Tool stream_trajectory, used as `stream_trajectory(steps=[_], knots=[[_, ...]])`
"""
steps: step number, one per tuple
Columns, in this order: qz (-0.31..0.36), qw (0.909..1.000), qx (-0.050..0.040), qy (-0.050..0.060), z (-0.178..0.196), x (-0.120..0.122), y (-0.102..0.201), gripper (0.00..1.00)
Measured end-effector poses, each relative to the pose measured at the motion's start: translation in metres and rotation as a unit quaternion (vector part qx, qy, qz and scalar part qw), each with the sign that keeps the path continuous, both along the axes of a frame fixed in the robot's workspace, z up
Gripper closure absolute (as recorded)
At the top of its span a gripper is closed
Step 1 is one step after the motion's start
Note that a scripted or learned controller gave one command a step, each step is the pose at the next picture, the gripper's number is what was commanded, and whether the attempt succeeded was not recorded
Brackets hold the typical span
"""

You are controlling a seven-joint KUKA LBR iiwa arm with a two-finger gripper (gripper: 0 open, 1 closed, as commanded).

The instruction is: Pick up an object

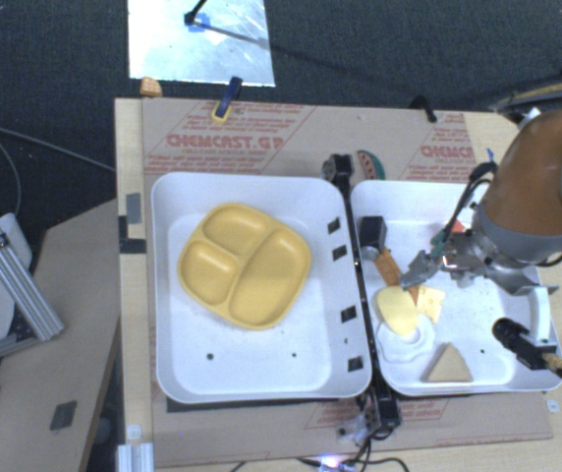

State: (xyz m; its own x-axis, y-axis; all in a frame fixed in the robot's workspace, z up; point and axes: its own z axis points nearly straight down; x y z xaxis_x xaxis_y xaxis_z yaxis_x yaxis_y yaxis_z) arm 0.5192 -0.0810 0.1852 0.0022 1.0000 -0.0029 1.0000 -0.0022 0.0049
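A smooth yellow plastic plate point(246, 264), rounded with three compartments, lies flat in the left bin point(178, 362). In the right bin point(477, 380), a narrow orange piece point(389, 265) runs from upper left to lower right, beside pale yellow pieces point(399, 310) and a tan wedge point(448, 365). The gripper point(421, 273) hangs over them; its opening cannot be made out

A shiny sheet point(202, 26) lies on dark carpet point(379, 28) beyond the bench.
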Motion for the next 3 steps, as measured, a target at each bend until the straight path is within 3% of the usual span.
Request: stream_trajectory(steps=[1,2,3], knots=[[0.002,1.0,0.0014,0.003,-0.079,0.026,-0.004,0.0],[0.003,1.0,0.0014,0.001,-0.092,0.042,-0.006,0.0],[0.007,1.0,0.0033,-0.002,0.016,0.015,0.08,0.0]])
